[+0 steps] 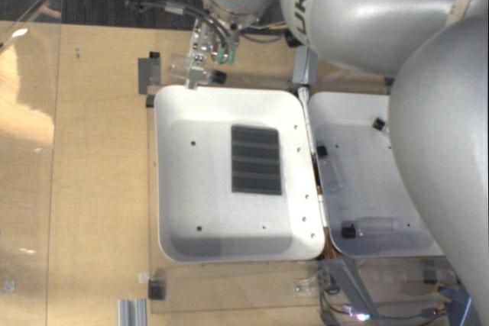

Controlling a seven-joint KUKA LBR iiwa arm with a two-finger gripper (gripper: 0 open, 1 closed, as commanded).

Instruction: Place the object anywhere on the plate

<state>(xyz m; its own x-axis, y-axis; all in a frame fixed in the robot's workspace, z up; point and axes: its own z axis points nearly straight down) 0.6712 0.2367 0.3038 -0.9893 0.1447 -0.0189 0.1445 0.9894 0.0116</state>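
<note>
The arm [382,4] reaches in from the right and hangs its tool [202,66] over the far-left corner of the left bin [176,187], just at the rim; whether the tool is spread, pressed together or pinching anything I cannot tell, since its tip is pale and blurs into the worktop [84,164] behind it.

The plate [256,160], a dark ribbed rectangle, lies flat in the middle of the left bin, apart from all 4 walls; that central spot probably gives a drop room for error on every side.

The likeliest thing for the task is a clear piece [376,227] with a dark end, lying on its side against the near wall of the right bin [348,141], well apart from the plate; I judge this, as it is too faint to name. 2 small black bits [378,124] also sit in that bin.

With nothing on the plate, the task looks unfinished; the tool's place at the corner, away from both plate and clear piece, suggests a transit or idle pose rather than a placement.
</note>
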